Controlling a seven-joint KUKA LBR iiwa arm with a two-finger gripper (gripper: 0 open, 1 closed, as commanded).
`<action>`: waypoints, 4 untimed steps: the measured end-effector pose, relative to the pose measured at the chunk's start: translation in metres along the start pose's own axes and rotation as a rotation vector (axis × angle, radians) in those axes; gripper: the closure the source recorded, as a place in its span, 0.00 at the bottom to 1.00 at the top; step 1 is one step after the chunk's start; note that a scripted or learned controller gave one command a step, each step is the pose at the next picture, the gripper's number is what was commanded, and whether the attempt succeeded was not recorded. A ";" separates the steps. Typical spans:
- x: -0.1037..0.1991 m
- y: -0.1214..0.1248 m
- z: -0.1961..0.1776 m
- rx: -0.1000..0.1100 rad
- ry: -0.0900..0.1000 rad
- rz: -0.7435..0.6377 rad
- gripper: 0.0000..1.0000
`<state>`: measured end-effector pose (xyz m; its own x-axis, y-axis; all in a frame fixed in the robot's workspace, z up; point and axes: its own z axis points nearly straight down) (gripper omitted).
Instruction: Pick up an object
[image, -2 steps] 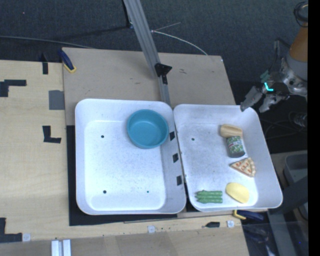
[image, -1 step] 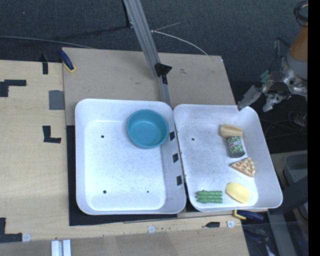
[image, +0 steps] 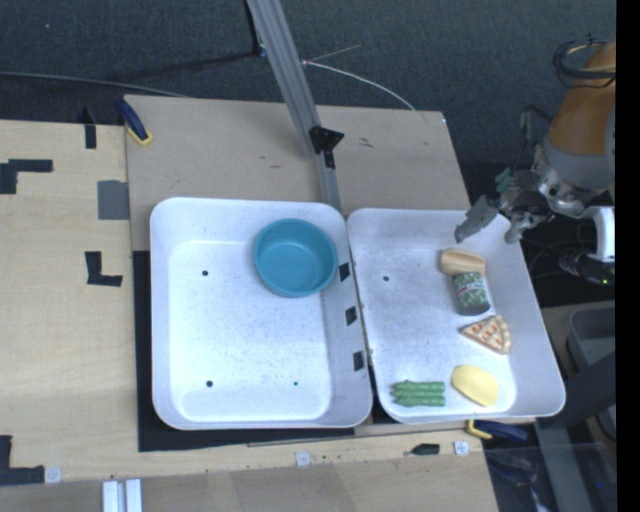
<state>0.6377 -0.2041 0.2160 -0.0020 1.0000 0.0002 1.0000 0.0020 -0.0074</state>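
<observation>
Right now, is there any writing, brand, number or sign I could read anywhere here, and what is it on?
No text can be read anywhere.
The small dark can in the right bin has a label, too blurred to read.
The blue bowl and the left bin look unmarked.

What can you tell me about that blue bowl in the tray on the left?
The blue bowl is round, with a smooth, matte look like plastic, in a teal-blue shade. It sits upright, its open mouth facing up, with nothing visible inside. It rests on the floor of the left white bin, near the far right corner, close to the wall beside the other bin. Nothing else touches it, and the gripper is well away, over the far edge of the right bin.
</observation>
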 end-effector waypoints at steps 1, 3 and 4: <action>-0.004 -0.004 0.064 0.001 0.000 0.001 0.00; 0.002 -0.005 0.114 -0.005 -0.001 -0.002 1.00; 0.008 -0.004 0.052 -0.013 -0.001 0.000 1.00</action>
<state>0.6334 -0.1962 0.1643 -0.0021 1.0000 -0.0013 1.0000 0.0021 0.0053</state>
